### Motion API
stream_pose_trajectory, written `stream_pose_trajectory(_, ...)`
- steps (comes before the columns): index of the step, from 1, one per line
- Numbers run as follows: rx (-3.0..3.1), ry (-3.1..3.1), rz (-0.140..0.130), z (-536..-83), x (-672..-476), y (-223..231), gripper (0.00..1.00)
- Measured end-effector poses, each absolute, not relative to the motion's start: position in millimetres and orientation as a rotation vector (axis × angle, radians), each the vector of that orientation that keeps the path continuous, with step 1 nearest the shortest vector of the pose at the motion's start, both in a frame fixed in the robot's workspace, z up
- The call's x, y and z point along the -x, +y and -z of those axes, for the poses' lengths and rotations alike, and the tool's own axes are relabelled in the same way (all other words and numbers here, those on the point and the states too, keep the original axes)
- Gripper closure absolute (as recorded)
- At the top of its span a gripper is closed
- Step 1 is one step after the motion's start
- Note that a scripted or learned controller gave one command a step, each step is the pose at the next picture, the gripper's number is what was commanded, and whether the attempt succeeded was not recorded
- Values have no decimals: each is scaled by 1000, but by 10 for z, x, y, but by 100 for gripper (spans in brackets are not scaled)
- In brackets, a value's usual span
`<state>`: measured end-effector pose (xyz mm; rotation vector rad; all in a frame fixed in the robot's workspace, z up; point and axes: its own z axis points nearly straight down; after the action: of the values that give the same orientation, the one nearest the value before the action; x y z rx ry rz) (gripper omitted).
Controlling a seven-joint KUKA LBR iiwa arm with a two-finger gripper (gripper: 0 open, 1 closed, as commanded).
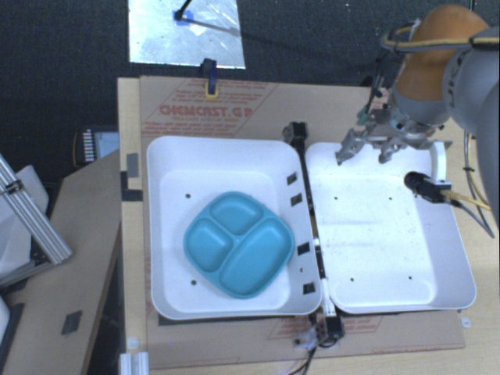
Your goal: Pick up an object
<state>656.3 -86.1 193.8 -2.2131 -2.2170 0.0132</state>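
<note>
- The grey arm reaches in from the right, its gripper (364,156) hovering over the far edge of the right bin (391,280), fingers spread apart, grasping nothing.
- A blue divided plate (238,243) lies in the left bin (168,209), well apart from the gripper.

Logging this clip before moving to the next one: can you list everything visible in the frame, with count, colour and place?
Divided plate: one, blue, three compartments, lying flat in the left bin.
Bins: two, white, shallow, side by side on the bench; left bin, right bin.
Clips: several, black, along the seam between the bins.
Board: one, tan cardboard with red print, under both bins.
Metal sheet: one, silvery, on the dark floor behind the bench.
Arm: one, grey with an orange band, reaching in from the right.
Gripper: one, fingers open and pointing down above the right bin's far edge, nothing between them.
</note>
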Motion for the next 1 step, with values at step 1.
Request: stream_pose_trajectory(1, 2219, -2226, 1, -2028, -6590, -860, 0)
